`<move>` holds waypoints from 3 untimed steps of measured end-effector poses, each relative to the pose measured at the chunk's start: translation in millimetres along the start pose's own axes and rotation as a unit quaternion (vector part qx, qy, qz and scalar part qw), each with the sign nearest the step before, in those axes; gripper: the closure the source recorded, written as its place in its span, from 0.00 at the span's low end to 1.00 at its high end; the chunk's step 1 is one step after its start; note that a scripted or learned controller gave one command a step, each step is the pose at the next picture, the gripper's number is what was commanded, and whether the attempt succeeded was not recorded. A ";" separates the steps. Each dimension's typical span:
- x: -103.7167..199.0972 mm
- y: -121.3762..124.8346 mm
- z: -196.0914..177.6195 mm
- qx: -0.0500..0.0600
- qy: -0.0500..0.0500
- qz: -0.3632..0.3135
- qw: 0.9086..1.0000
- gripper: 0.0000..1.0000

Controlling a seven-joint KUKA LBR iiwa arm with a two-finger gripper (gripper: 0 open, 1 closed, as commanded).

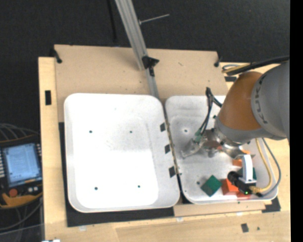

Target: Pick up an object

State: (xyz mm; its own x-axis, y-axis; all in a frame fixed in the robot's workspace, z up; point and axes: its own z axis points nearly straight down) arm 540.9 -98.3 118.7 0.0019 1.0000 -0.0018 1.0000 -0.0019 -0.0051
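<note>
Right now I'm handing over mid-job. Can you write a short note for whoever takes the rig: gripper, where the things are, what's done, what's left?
Gripper: low over the middle of the right bin; grip state unclear from this view, nothing visibly held.
Things: green block near that bin's front edge, orange block right beside it; a small orange piece lies further back, close under the arm.
Done: no pick confirmed.
Left: grasp one thing and lift it clear of the bin.
</note>
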 end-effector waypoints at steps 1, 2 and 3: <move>0.7 2.7 -14.4 -0.005 0.001 0.003 1.000 1.00; 1.7 -4.3 -62.8 -0.006 0.001 0.000 1.000 1.00; -4.3 -10.8 -112.6 -0.006 0.000 -0.001 1.000 1.00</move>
State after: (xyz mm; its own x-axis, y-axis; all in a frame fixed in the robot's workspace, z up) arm 530.7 -102.4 231.4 0.0005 1.0000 -0.0012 1.0000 -0.0005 0.0073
